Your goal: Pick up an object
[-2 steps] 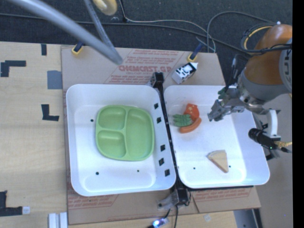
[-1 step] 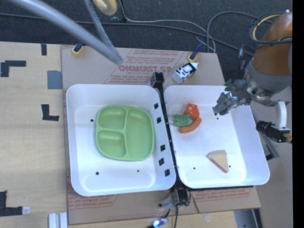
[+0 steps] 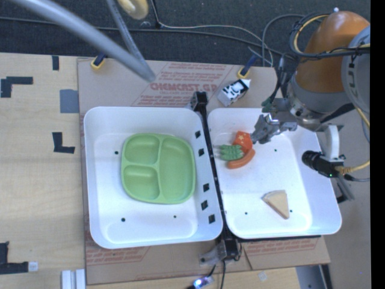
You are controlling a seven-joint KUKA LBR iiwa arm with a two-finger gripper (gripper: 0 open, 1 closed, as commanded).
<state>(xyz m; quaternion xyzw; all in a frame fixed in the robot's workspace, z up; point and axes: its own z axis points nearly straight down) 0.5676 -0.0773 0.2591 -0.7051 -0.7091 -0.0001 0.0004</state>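
the gripper (image 3: 262,130) hangs low over the right bin (image 3: 313,212), just beside the red and green toy (image 3: 238,151) at its upper left; whether it is spread or closed i cannot tell. a tan wedge (image 3: 277,204) lies nearer the front.

I see bright, even overhead light with soft shadows. The white bins (image 3: 96,161) glare slightly. The grey pole (image 3: 72,20) crossing the top left is blurred.
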